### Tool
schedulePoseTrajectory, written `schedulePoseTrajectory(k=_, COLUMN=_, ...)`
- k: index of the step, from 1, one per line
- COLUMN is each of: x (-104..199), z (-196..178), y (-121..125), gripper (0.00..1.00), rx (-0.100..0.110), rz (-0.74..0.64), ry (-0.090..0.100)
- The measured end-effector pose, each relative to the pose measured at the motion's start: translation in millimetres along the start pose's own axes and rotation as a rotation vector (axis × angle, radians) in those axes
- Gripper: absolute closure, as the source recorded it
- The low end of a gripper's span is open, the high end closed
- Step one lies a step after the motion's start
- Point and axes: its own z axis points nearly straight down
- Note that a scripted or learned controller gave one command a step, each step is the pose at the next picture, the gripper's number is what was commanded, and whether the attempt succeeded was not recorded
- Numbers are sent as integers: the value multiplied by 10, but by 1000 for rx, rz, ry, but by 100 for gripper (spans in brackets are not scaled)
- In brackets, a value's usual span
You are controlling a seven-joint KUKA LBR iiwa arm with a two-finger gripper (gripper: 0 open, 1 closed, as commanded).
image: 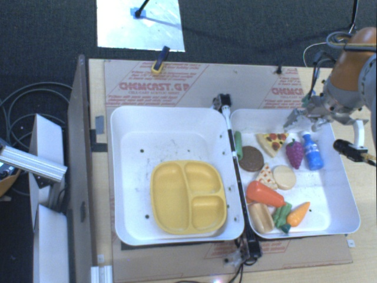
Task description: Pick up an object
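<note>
Whether the gripper (307,114) is parted is unclear. Blue bottle (313,152) and grapes (294,152) crowd just below it; descending could wedge between them.

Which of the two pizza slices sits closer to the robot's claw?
The pizza slice with pepperoni at the right bin's far side, beside the purple grapes; the other slice lies mid-bin, farther from the gripper.
</note>
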Motion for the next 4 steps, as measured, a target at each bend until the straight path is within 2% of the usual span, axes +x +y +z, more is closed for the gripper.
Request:
schedulePoseTrajectory(k=1, x=123, z=326, y=-371, gripper=0, rx=-9, rz=5, ry=-2)
schedulePoseTrajectory(k=2, x=134, z=184, y=-337, gripper=100, rx=-13, rz=1, ry=1)
schedulePoseTrajectory(k=3, x=133, z=191, y=-340, gripper=0, rx=-12, rz=1, ry=1)
schedulePoseTrajectory(k=4, x=316, z=272, y=-624, gripper=0, rx=-21, rz=5, ry=-7)
